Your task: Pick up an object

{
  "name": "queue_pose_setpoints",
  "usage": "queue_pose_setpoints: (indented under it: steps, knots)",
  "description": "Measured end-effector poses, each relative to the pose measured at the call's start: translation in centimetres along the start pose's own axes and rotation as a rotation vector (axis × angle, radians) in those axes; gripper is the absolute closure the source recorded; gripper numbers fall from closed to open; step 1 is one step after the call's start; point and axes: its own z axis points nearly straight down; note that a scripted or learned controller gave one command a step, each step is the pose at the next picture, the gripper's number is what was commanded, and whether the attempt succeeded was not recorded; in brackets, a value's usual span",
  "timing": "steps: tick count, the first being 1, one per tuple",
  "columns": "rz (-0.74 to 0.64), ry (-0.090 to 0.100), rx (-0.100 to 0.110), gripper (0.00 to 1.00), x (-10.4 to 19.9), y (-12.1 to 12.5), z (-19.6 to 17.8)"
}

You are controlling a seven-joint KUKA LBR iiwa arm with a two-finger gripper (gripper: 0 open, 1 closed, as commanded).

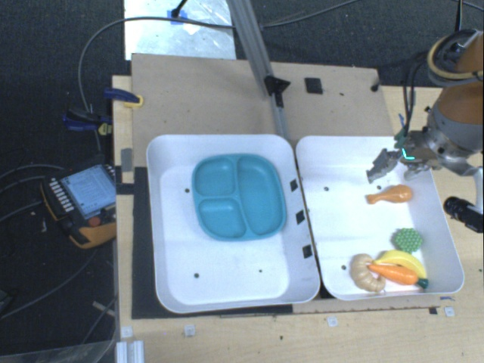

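Gripper point(387, 165) hangs over the upper part of the right bin point(333, 225); can't tell how far it's open, nothing visibly held. Closest target = chicken drumstick point(391, 196), just below the gripper and slightly to its right, lying flat on bin floor, apart from it; best pick imo.

To do it well: centre gripper over the fat end of the drumstick, align across its narrow width not along its length, come straight down, close, lift clean; it sits alone w/ free space around so low risk of bumping others; watch right bin wall nearby.

Other items further below the gripper, near bin's lower edge: broccoli point(407, 240); banana point(401, 260); carrot point(397, 274) touching banana; beige lumpy piece point(366, 272), maybe ginger or bread, touching carrot; clustered, so harder grabs.

Counts: 2 white bins; 5 toy foods, 1 of each; 1 blue divided plate point(238, 196) in left bin point(174, 263), well left of the gripper; 1 gripper.
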Motion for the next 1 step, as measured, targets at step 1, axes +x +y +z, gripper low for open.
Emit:
queue_pose_setpoints:
  steps: [1]
  knots:
    - [0.000, 0.000, -0.003, 0.00, 0.00, 0.06, -0.11]
